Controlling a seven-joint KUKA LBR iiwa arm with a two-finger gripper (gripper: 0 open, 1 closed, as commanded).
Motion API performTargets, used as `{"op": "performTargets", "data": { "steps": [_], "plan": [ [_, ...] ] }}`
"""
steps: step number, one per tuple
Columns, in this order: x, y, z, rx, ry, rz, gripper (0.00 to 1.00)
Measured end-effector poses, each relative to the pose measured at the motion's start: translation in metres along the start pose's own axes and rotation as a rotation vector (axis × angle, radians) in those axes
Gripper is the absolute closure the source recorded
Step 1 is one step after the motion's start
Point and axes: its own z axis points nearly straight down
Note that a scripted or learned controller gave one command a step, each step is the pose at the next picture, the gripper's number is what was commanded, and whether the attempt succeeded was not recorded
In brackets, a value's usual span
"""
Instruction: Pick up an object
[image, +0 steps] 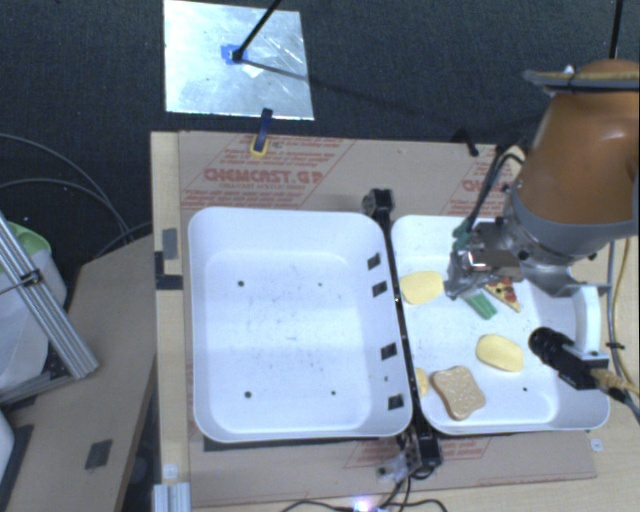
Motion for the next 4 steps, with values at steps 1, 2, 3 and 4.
{"op": "performTargets", "data": {
  "steps": [1, 2, 3, 4],
  "plan": [
    [0.070, -0.001, 0.000, 0.003, 0.004, -0.013, 1.00],
    [-0.002, 0.000, 0.005, 0.002, -0.001, 0.003, 1.00],
    [0.084, -0.001, 0.013, 0.004, 0.004, -0.014, 1.00],
    [0.018, 0.001, -0.159, -0.017, 0.003, 0.001, 1.00]
  ]
}}
